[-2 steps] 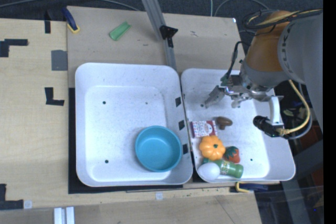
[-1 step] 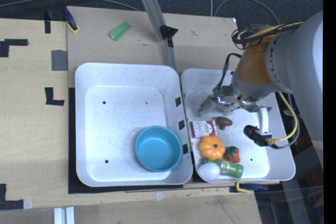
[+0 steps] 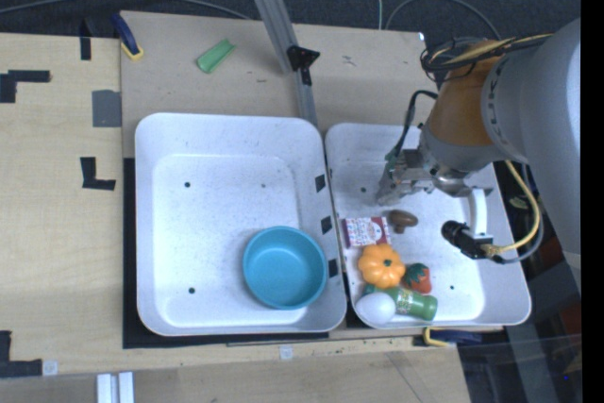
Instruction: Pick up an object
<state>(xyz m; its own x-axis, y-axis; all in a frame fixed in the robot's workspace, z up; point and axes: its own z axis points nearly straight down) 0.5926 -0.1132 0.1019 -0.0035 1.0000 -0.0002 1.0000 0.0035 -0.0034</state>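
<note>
My gripper (image 3: 390, 187) hangs over the upper middle of the right bin (image 3: 500, 297), above bare bin floor. Just below and right of it lies a small brown object (image 3: 404, 220). A red-and-white packet (image 3: 365, 230) sits next to that, to the left. Further toward the front are an orange pumpkin (image 3: 381, 266), a small red item (image 3: 418, 277), a green bottle (image 3: 413, 303) on its side and a white egg (image 3: 376, 308). A blue bowl (image 3: 283, 266) rests in the left bin (image 3: 160, 203). Nothing is seen in the gripper.
A slanted grey pole (image 3: 274, 9) crosses the bench behind the bins. A green block (image 3: 214, 56) lies on the bench at the back left. Cables (image 3: 514, 231) loop along the right bin's right side beside the arm.
</note>
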